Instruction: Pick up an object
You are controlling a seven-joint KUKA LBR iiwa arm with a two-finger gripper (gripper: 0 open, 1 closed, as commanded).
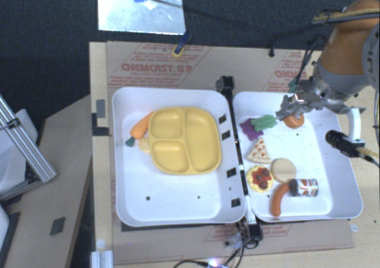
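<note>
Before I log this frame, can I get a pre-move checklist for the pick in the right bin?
1. Gripper is over the right bin: ok.
2. A target sits near it: ok, the small orange piece lies right beside it, with the green and purple piece to the view's left.
3. Object seen between the fingers: cannot tell, the wrist hides them.
4. Neighbours clear of the target: ok, the pizza slice and can lie apart, nearer the camera.
5. Left bin undisturbed: ok, the yellow tray lies flat with the carrot at its edge.
</note>
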